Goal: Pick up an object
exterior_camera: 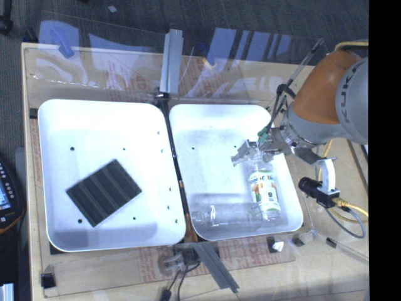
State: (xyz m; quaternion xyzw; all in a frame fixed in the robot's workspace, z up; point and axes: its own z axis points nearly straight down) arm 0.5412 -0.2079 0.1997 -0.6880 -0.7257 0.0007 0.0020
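A small clear bottle with a white, green and orange label (pixel 265 194) lies in the right bin (pixel 207 130), near its right wall toward the front, its length running roughly front to back. Along the front wall beside it lies a clear plastic bottle (pixel 227 214), on its side and nearly touching the labelled one's lower end. The gripper (pixel 249 152) hangs just above the labelled bottle's upper end, reaching in from the right on the grey arm with its orange band (pixel 322 93); whether the jaws are spread or closed, I cannot tell. In the left bin (pixel 94 118), a dark ribbed rectangular pad (pixel 103 192) lies askew. Both bins sit on the table (pixel 326 268).
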